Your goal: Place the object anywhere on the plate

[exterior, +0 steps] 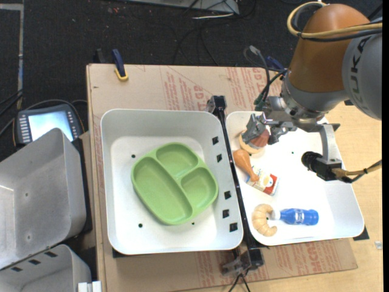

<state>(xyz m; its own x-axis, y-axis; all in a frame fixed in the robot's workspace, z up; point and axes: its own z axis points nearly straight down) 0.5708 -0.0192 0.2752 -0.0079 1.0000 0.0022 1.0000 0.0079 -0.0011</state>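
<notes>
A green three-compartment plate (175, 182) lies in the left white bin (121, 132). The right bin (340, 205) holds several toy foods: a round tan and red piece (254, 141) at the back left, an orange carrot-like piece (244, 162), a small red and white box (266, 182), a tan croissant (264, 218) and a blue bottle (299, 216). My gripper (262, 128) hangs over the back left of the right bin, right at the tan and red piece. Its fingers look close around that piece, but the arm hides how they stand.
A black divider with clamps (228, 163) runs between the two bins. A black fitting (321, 165) sits at the right bin's right side. A grey box (36, 193) stands left of the bench.
</notes>
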